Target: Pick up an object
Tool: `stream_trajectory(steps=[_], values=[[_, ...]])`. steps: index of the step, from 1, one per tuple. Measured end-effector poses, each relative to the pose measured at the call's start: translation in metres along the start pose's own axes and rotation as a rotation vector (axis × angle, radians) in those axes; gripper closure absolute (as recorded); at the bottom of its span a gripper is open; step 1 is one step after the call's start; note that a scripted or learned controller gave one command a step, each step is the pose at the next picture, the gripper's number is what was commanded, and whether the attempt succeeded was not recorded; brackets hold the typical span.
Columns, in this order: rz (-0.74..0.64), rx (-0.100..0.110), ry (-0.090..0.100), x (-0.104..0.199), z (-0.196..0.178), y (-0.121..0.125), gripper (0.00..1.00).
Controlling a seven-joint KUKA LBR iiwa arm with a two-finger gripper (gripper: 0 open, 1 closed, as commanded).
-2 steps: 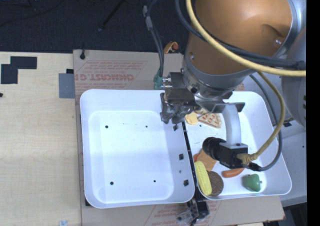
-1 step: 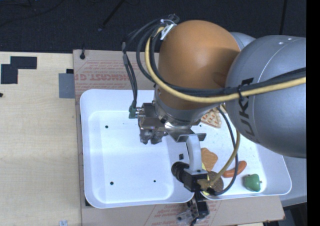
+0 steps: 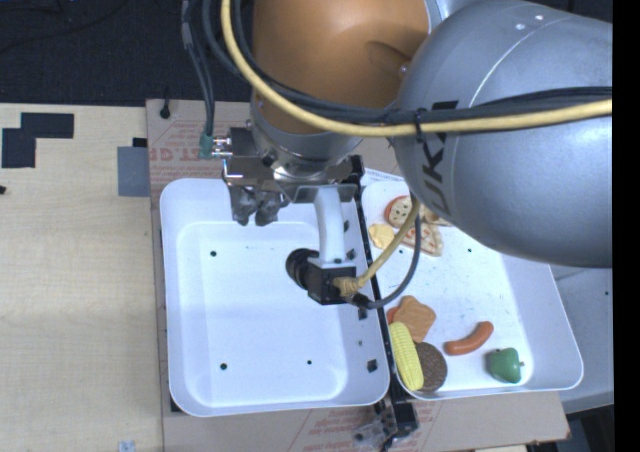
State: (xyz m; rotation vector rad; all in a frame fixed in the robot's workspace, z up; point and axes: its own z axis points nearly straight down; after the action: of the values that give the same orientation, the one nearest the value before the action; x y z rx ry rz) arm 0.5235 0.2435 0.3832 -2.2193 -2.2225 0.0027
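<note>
Camera view, L bin [image 3: 190,360]: shallow white tray on the table [image 3: 70,290]; floor shows a few small dark dots, no objs seen on the visible part.
Camera view, R bin [image 3: 545,340]: white tray just beside L bin, holds all the toy food.
R bin contents: corn cob [image 3: 404,355] near front-left corner, lying against a brown round cookie [image 3: 431,366]; orange-brown bread piece [image 3: 413,317] just behind them; sausage [image 3: 468,338] to their right; green pepper [image 3: 505,365] near front-right corner; pizza slice [image 3: 402,210] and yellowish piece [image 3: 383,236] at the back, partly hidden by arm.
Arm: grey w/ orange band, reaches in from right, hangs over the divide betw. bins.
Claw [image 3: 255,210]: above back edge of L bin; fingers point down, close together, nothing betw. them; can't tell how far open.
Black part [image 3: 312,275]: w/ cable, low over L bin by the divide.
</note>
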Motion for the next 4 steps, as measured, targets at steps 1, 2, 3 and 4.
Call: stream_trajectory(steps=[1,2,3,4], values=[[0.001,-0.01,0.003,0.0,-0.112,0.075,1.0],[0.001,0.0,-0.001,0.0,-0.155,0.108,1.0],[0.0,0.011,-0.004,-0.001,-0.027,0.039,1.0],[-0.004,0.0,0.0,0.001,-0.107,0.065,1.0]])
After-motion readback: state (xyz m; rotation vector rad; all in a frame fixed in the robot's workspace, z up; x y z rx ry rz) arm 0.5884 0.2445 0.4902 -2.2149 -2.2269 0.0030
